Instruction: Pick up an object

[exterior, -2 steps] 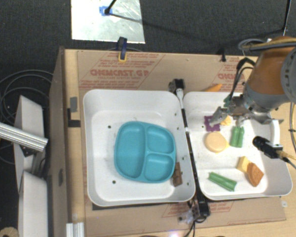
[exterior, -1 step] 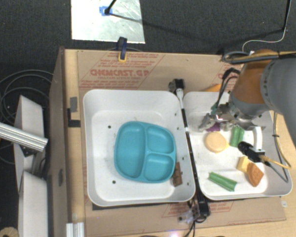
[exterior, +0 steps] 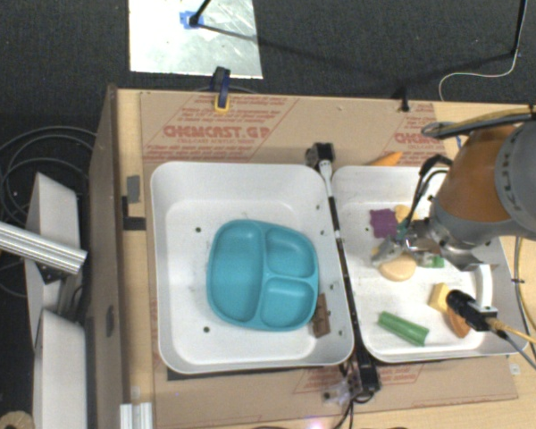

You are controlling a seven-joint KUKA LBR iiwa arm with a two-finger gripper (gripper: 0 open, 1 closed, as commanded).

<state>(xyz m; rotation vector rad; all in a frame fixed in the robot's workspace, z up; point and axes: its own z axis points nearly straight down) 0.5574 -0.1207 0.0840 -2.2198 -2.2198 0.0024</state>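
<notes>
- The left bin holds a teal divided plate at its centre. A small brown scrap sits at the bin's 4 o'clock, against the wall it shares with its neighbour. Both are well apart from the arm.
- On the bench, an orange piece lies outside the right bin, just past its rim at 11 o'clock.
- Inside the right bin, a purple piece sits at 10 o'clock, with a small yellow bit just beside it at its 3 o'clock.
- A cream oval lies near the bin's centre, with its long axis running roughly 9 to 3.
- A green cylinder rests at the bin's 6 o'clock, with its long axis running 10 to 4.
- A yellow block lies at 4 o'clock. An orange piece is partly hidden at its 4 o'clock.
- The arm reaches in from 3 o'clock, and its jaws hang low over the bin's middle. Whether they are released or clenched I cannot tell, and nothing can be seen held between them.
- The cream oval looks like the likeliest pick, since it lies just beside the jaws at their 7 o'clock. The purple piece at their 10 o'clock is next nearest.
- A grasp would probably need a small shift toward 7 o'clock, then a closing across the oval's short axis, 12 to 6.
</notes>
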